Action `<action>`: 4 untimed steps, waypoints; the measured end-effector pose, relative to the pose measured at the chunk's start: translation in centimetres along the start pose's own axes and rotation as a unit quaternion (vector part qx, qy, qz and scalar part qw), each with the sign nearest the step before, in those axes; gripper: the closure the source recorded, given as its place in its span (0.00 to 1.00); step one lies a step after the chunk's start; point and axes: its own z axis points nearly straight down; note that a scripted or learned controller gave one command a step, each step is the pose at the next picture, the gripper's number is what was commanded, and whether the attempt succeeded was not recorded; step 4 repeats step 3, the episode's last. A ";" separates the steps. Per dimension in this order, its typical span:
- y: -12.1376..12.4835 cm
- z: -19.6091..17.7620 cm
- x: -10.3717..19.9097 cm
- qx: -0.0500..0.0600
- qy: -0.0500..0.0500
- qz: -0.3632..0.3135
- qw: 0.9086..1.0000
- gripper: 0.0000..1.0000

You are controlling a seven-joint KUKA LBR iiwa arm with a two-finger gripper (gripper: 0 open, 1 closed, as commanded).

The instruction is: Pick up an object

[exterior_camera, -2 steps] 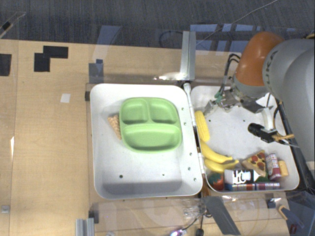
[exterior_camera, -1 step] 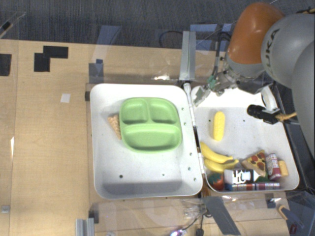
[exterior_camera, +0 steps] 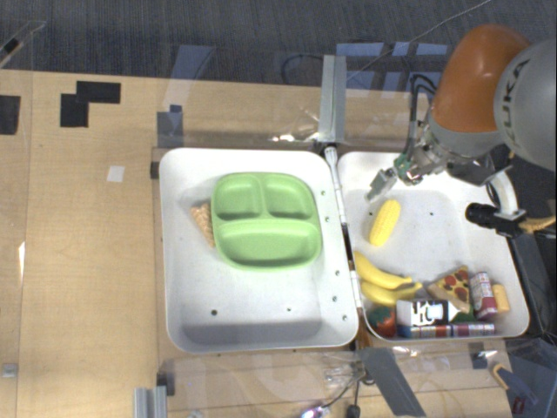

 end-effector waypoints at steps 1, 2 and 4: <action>-5.4 9.1 -3.5 0.000 0.000 0.090 0.996 0.00; -5.1 7.9 -3.6 -0.003 -0.001 0.089 0.996 1.00; -2.0 0.0 3.1 0.000 0.001 0.221 0.975 1.00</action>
